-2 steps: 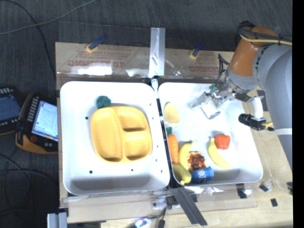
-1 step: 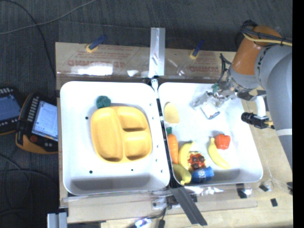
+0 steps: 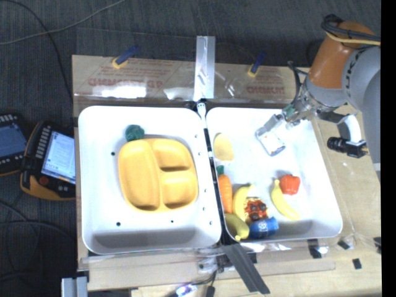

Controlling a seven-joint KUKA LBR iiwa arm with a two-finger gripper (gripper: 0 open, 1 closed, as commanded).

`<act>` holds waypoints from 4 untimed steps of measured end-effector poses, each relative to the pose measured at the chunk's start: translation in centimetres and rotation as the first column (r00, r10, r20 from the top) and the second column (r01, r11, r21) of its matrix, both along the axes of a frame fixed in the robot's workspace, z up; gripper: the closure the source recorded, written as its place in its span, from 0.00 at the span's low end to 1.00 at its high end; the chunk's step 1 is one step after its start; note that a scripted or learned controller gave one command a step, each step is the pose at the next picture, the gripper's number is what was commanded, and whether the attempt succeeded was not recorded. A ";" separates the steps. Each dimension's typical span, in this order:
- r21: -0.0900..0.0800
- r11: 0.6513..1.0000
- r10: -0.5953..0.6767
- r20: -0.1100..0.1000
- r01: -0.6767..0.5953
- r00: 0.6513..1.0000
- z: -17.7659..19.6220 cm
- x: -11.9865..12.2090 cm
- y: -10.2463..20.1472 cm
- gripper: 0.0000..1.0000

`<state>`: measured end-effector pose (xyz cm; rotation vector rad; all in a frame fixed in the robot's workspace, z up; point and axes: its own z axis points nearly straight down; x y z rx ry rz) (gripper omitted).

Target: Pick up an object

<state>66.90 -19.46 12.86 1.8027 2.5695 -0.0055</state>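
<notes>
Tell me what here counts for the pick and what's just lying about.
For the job:
end effector
banana
red pepper
carrot
pale yellow piece
blue item

Just lying about:
yellow divided tray
green item
handheld pendant

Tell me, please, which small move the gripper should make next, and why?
Probably move toward the near side of the right bin and lower over the tomato. The gripper hangs over bare floor at the bin's far part with nothing between its fingers, while the tomato sits fairly apart, only a banana beside it.
</notes>
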 end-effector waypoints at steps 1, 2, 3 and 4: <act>0.003 1.000 0.019 0.000 -0.019 1.000 2.3 0.0 6.2 0.00; 0.007 1.000 -0.005 -0.001 0.005 1.000 2.2 -0.7 8.1 0.00; 0.004 1.000 -0.013 0.000 0.013 1.000 5.5 -3.2 2.2 0.00; 0.004 0.997 0.074 0.001 -0.074 0.997 -3.5 -1.7 -0.7 0.00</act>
